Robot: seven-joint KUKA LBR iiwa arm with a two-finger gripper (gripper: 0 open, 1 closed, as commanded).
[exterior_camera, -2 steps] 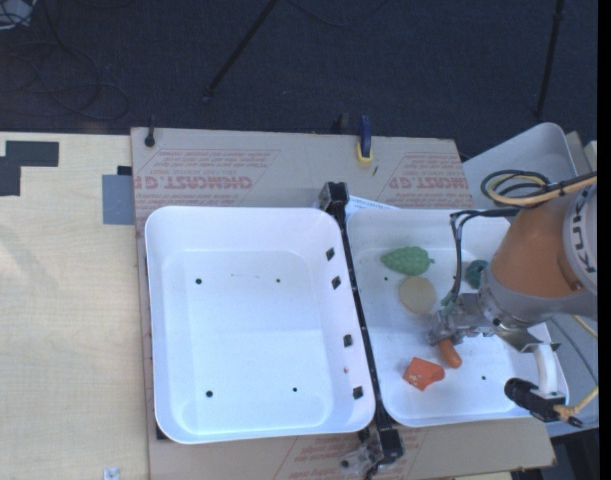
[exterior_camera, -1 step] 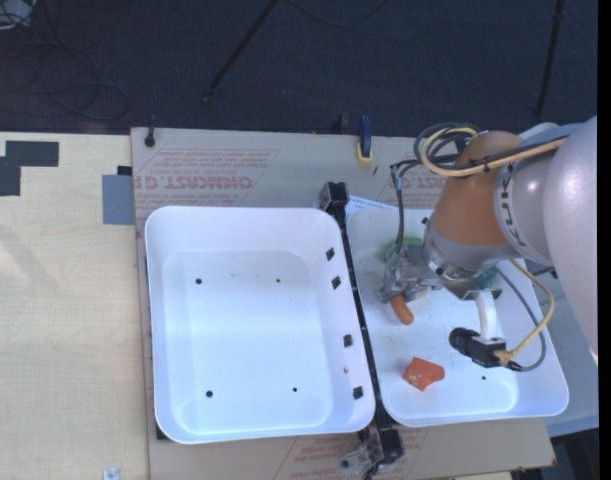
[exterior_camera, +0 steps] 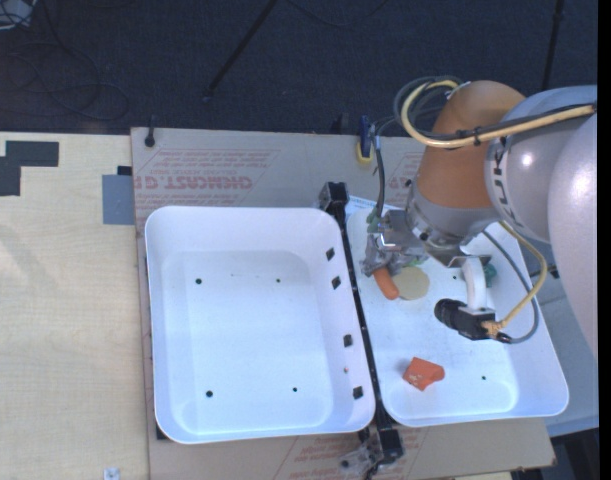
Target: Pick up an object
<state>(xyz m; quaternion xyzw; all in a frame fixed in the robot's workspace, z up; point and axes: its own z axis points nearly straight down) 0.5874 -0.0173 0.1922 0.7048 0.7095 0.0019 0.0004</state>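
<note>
Where claw (exterior_camera: 385,264) hangs, small orange carrot-like piece (exterior_camera: 386,285) just below; claw state unclear.

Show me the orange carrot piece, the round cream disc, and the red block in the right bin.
Carrot piece (exterior_camera: 386,286): camera view, middle of its body.
Cream disc (exterior_camera: 415,285): camera view, centre of its top face.
Red block (exterior_camera: 423,373): camera view, middle of its top.

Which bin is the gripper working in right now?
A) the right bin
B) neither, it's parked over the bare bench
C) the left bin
A: the gripper is down inside the right bin, right at a small orange piece and a pale round disc near the divider.
</note>
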